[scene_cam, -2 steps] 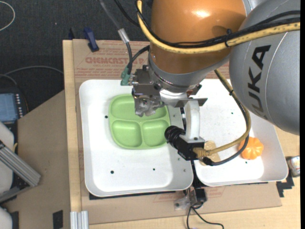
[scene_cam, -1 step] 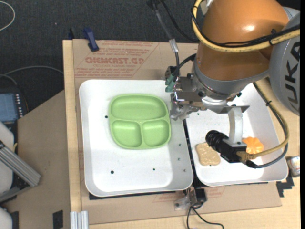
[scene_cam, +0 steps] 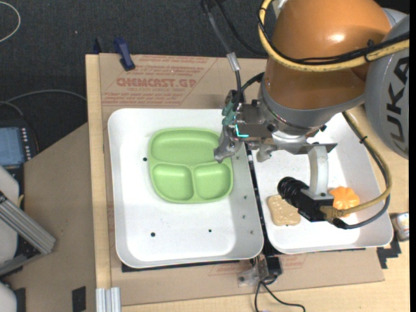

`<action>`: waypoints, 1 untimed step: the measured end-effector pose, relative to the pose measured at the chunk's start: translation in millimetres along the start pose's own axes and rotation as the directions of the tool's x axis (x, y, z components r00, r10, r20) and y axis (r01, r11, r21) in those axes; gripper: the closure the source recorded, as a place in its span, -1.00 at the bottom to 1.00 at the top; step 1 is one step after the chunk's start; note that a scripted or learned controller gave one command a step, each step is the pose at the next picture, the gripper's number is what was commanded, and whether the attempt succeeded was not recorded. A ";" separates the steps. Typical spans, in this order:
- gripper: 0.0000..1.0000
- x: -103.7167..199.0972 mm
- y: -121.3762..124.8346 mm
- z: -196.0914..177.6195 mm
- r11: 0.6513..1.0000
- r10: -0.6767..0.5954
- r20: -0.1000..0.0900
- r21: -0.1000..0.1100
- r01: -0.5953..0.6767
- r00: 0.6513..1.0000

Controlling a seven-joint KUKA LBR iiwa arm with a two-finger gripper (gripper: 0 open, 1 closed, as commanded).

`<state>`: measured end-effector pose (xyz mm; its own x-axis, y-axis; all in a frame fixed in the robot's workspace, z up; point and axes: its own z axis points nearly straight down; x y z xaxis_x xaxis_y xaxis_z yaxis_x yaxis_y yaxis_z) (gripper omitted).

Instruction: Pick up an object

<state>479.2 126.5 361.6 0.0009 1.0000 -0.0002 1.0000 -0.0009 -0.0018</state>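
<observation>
A light green divided plate (scene_cam: 188,164) with three compartments lies in the left bin (scene_cam: 130,194). In the right bin (scene_cam: 364,168) rest a tan cracker-shaped piece (scene_cam: 283,210) and a small orange object (scene_cam: 343,197), near the front. My gripper (scene_cam: 244,152) hangs over the ridge between the two bins, under the big orange wrist. Its fingers are spread open with nothing between them. The left finger (scene_cam: 225,151) is at the plate's right rim; whether it touches the plate I cannot tell.
The bins sit on a brown cardboard sheet (scene_cam: 156,77) with red print. A blue clip (scene_cam: 123,54) is at its back left corner. The arm's bulk hides the rear of the right bin.
</observation>
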 end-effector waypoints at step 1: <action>1.00 0.4 0.5 -10.7 1.000 0.000 -0.001 -0.003 0.000 1.000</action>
